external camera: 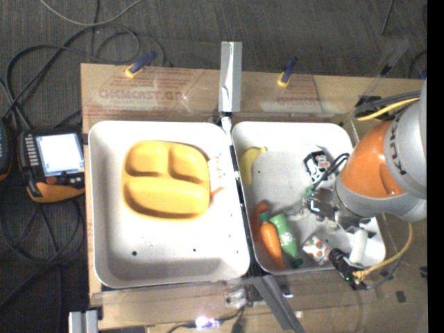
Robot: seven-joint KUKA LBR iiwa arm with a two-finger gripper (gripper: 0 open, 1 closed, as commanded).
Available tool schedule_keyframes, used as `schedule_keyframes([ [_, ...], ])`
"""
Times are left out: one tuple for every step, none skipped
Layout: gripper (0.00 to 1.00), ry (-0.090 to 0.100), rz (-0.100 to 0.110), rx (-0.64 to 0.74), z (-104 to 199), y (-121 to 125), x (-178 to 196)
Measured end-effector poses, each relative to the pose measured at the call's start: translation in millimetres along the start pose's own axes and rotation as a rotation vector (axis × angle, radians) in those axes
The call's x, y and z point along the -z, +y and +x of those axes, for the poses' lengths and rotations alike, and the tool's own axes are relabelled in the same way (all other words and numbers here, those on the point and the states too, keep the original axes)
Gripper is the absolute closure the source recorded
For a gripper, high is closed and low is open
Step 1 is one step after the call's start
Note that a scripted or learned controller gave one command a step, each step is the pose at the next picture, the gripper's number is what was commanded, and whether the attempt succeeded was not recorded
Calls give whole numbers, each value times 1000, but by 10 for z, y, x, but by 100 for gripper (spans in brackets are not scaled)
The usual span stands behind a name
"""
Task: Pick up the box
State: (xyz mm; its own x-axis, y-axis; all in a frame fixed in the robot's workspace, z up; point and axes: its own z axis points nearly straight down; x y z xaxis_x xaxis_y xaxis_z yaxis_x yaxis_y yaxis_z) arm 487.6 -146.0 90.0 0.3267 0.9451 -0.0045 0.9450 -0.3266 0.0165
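1. Two white bins side by side on the table (139, 89); left bin (111, 255) carries a yellow divided tray (166, 179) at upper middle, open floor below it.
2. Right bin (291, 134): banana (248, 161) against left wall; carrot (270, 241) and green bottle (286, 236) lower left.
3. Box (316, 249), small, white and red, near the bottom edge, just beside the bottle.
4. Gripper (320, 203) low above the box; cannot tell its state.

My one fixed camera looks down at a slant from above the bench (166, 89), taking in both white bins (104, 207), the arm (388, 165) entering from the right.
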Motion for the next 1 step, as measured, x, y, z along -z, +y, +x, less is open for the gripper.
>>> schedule_keyframes([
  [0,2,9,-154,-19,590,-21],
])
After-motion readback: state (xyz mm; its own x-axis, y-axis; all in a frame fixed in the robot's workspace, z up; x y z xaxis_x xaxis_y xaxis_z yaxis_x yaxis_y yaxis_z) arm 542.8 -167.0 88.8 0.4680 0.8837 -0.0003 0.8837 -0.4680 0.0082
